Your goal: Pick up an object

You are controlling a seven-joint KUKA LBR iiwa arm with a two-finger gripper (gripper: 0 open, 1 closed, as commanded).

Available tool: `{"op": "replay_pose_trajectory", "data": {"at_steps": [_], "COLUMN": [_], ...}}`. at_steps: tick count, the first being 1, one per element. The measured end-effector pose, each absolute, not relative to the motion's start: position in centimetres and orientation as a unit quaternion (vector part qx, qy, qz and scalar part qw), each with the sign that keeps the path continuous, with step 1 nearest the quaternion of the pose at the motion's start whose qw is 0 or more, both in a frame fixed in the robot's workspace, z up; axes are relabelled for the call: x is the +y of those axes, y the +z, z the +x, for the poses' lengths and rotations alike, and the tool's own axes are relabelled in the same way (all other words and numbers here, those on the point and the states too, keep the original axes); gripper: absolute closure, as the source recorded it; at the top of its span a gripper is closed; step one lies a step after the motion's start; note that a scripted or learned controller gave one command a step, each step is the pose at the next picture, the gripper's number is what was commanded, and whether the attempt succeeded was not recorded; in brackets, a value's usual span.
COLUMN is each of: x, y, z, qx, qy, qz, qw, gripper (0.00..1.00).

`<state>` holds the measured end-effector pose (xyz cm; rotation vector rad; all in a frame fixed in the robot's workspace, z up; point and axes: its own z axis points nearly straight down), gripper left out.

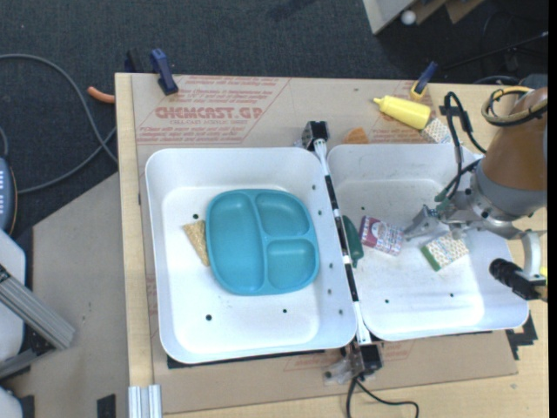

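Tool (pixel 432 220) low in right bin (pixel 418 316), finger state unclear, near maroon packet (pixel 381 235)

left bin (pixel 174 320): teal tray (pixel 262 240) fills the middle, cracker (pixel 197 238) tucked at its left edge; bare floor near side & far-left.
right bin (pixel 418 316): near half bare; pink packet (pixel 381 235), green item (pixel 352 238) by divider, patterned packet (pixel 446 251) mid.
right side: arm (pixel 513 164) blocks.

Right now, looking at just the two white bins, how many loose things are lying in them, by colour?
Teal: 1, divided plate
Tan: 1, cracker-like piece
Dark green: 1, marker-like stick
Maroon and white: 1, packet
Green and white: 1, packet
Total: 5
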<state>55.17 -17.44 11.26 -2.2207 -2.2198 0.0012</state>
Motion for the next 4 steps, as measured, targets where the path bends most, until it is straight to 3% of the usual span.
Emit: {"op": "replay_pose_trajectory", "data": {"at_steps": [1, 2, 3, 4], "x": [-19.0, -19.2, -17.3, -17.3], "y": [8.9, 10.1, 15.0, 15.0], "z": [53.4, 53.5, 56.1, 56.1], "qx": [-0.708, -0.707, -0.708, -0.707], "qy": [-0.0037, -0.0039, -0.0006, -0.0002], "qz": [-0.706, -0.707, -0.707, -0.707], "qw": [-0.005, -0.009, -0.001, 0.0], "gripper": [0.0, 1.0, 1.0, 0.0]}}
